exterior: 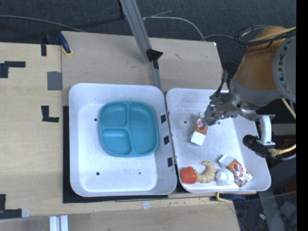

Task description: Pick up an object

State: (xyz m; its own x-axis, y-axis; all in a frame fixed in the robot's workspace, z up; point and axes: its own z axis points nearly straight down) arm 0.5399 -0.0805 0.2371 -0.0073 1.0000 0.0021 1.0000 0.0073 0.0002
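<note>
Gripper (208, 117) first: we see it low over the right bin (250, 184), its dark tip just above the upper end of a small carton (199, 132), and we cannot tell what state it is in, nor whether it has any hold on the carton. From there we go by size. Our grey arm (262, 76) with its orange band leans in from the right, angled down so the tool meets the bin's upper middle, which we judge is why the carton is the target: it lies alone there, well apart from the other items. Beside it, the left bin (82, 177) bears a blue divided plate (129, 128), lying flat near its centre. Back in the right bin, a cluster sits along the lower edge, likely awkward to grasp because the pieces touch: a red-and-white packet (237, 170), a tan croissant-shaped toy (207, 173), a red tomato-like ball (188, 175) and a small white object (223, 177).
</note>
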